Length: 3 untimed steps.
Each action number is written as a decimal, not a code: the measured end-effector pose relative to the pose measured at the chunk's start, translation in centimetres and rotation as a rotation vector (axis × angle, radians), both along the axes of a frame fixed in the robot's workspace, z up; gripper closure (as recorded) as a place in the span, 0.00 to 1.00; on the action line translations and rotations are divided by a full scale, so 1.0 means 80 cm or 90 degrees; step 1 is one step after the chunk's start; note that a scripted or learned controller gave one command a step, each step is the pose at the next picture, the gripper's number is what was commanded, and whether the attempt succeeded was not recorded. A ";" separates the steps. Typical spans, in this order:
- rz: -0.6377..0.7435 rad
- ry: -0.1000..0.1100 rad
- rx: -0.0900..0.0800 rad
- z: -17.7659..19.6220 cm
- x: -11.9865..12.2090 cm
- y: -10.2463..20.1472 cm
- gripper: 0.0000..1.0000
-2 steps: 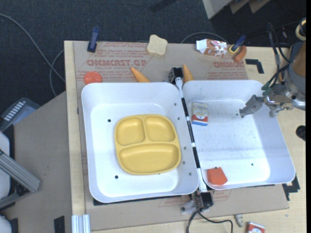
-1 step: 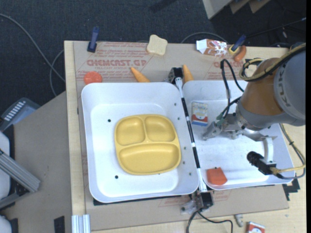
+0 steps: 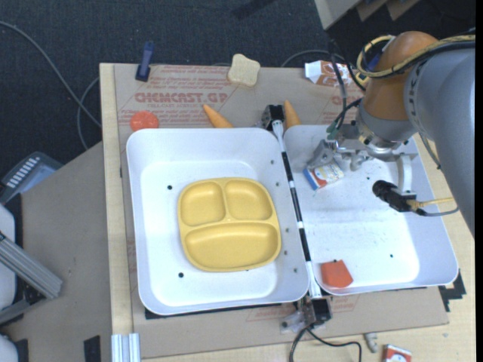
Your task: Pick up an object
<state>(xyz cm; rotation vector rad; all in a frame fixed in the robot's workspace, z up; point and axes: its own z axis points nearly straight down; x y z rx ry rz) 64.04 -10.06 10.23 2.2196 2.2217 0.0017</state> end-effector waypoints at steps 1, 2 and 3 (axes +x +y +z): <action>0.000 -0.005 0.000 -0.016 0.019 -0.044 0.00; 0.000 -0.005 -0.001 -0.016 0.005 0.006 0.00; 0.000 -0.005 0.000 -0.016 0.036 -0.014 0.00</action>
